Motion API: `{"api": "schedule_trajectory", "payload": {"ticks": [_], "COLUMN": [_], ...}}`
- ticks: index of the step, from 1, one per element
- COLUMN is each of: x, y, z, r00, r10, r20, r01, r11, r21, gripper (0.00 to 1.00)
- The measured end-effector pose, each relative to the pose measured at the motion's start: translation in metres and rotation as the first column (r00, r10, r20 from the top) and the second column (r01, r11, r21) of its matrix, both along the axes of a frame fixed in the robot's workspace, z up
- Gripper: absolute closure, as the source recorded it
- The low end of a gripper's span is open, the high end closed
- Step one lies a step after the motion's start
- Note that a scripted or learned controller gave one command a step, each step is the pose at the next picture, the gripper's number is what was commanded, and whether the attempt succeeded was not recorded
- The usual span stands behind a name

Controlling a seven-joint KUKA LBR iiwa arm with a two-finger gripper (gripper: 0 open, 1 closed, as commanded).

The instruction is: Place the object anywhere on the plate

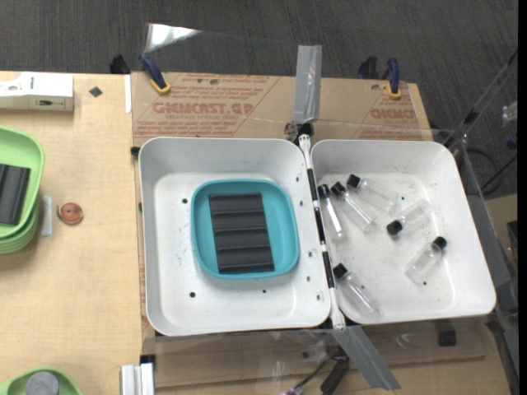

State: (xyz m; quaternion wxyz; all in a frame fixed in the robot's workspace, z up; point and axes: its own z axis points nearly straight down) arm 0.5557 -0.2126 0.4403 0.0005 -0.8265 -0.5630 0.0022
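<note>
On teal plate [284, 220]: black rack [240, 233].

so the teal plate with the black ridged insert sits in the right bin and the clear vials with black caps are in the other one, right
Not quite. The camera view shows the teal plate with its black ridged insert in the left bin. The clear vials with black caps lie scattered in the right bin, so the two bins are swapped in your account.
</note>
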Motion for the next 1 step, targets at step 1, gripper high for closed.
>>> {"api": "schedule_trajectory", "payload": {"ticks": [1], "x": [0.0015], "y": [0.0006], "z": [0.0064], "r00": [1.000], "r10": [0.004], "r20": [-0.006], "r01": [-0.004], "r11": [1.000], "r21": [-0.002], "gripper": [1.00]}}
